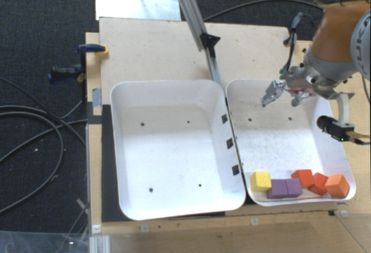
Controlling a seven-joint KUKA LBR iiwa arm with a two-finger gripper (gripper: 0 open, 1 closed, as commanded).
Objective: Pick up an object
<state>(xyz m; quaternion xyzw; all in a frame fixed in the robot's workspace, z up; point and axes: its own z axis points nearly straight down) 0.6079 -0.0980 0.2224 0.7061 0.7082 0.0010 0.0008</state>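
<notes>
From above and at a slant, the table (pixel 151 49) carries two shallow white bins side by side. The left bin (pixel 124 130) has nothing but bare floor to show. The right bin (pixel 249 147) holds all the blocks, bunched along its near wall: a yellow block (pixel 260 180), a purple block (pixel 284 188) just beside it, a red block (pixel 305 179) and an orange block (pixel 337 185) at the corner, with what looks like another reddish piece wedged between those last two.

They look like small, rigid, light blocks with flat faces, so none should crush or sag; I'd guess they are a bit slick. The yellow one seems the easiest take, since its left side stands free. Pinching it across two opposite flat faces would do. The others sit touching, leaving little room for a finger between them.

The arm (pixel 342 25) comes in from the right, its orange band high and wrist bent downward. The hand (pixel 284 94) hangs over the far end of the right bin, well apart from the blocks, its two fingers spread and nothing between them.
</notes>
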